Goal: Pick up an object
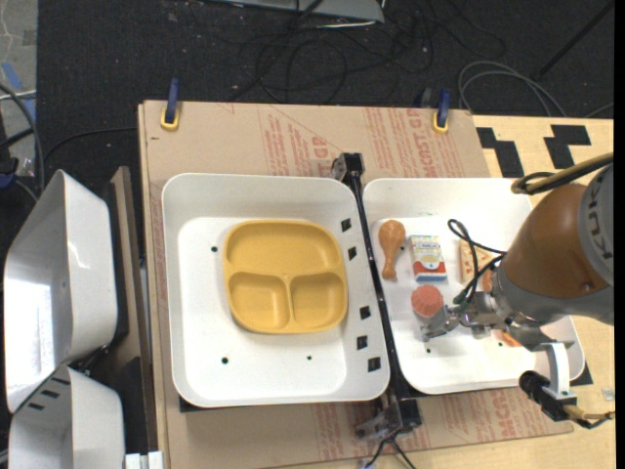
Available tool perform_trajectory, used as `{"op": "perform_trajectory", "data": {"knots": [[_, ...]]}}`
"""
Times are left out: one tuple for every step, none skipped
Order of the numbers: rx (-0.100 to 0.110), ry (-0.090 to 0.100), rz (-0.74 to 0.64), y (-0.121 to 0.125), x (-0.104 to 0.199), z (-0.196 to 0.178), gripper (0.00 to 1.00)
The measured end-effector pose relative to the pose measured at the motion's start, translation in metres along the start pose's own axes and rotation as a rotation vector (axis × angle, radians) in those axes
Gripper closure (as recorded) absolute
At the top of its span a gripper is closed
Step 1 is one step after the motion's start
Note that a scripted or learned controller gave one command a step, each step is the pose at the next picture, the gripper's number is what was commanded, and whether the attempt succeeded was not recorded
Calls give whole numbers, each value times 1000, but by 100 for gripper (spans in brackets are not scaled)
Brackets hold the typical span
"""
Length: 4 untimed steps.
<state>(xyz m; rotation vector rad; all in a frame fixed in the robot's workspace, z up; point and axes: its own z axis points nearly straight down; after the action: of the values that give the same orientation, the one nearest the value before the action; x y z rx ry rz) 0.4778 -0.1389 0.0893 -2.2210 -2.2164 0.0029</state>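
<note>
right bin (pixel 508 379): red disc (pixel 426 300) beside gripper (pixel 437 328)

A tan drumstick-shaped piece (pixel 392 245) lies in the upper left of the right bin (pixel 430 379), its round head toward the top of the frame. Just right of it sits a small white carton (pixel 427 259) with red and blue print. Below the carton rests a round reddish object (pixel 427 301). A yellow divided tray (pixel 286 275) lies flat in the left bin (pixel 195 291), centre frame.
</note>
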Motion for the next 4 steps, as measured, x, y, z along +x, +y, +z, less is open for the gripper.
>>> {"op": "perform_trajectory", "data": {"knots": [[-3,-1,2,1,0,-12,100],[-9,-3,-5,2,4,-75,100],[-10,-3,-7,6,15,-125,100],[-9,-3,-6,4,9,-170,100]]}}
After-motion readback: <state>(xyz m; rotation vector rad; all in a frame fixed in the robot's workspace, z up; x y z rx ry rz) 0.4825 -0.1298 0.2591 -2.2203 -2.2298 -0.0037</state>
